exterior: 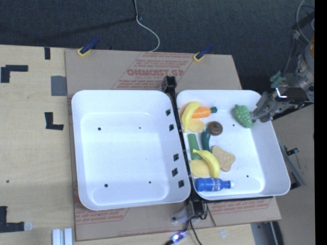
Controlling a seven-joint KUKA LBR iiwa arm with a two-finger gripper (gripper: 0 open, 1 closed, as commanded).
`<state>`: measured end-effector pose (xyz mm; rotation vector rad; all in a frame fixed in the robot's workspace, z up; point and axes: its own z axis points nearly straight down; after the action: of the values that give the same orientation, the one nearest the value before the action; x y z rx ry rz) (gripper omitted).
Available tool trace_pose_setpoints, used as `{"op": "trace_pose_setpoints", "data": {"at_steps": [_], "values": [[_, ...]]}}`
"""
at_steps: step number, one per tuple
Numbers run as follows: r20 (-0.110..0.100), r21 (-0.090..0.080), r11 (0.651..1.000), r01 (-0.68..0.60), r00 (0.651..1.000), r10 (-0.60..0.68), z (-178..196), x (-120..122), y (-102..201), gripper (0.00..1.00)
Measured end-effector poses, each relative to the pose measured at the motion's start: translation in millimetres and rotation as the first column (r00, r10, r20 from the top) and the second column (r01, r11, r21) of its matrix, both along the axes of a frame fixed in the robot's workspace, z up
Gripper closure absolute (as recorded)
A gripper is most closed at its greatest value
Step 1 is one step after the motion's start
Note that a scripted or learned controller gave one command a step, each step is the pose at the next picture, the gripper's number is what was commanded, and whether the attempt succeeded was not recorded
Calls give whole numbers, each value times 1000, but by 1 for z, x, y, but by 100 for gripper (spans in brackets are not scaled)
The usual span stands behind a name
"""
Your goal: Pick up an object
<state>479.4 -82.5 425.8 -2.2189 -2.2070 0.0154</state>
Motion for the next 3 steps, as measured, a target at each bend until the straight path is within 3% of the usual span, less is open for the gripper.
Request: {"op": "trace_pose_setpoints", "data": {"at_steps": [1, 2, 3], "values": [[28, -3, 1000, -10, 1000, 10, 109, 40, 20, 100], [-4, -1, 1000, -7, 1000, 7, -210, 58, 35, 100], [10, 0, 1000, -10, 1000, 10, -211, 45, 81, 100]]}}
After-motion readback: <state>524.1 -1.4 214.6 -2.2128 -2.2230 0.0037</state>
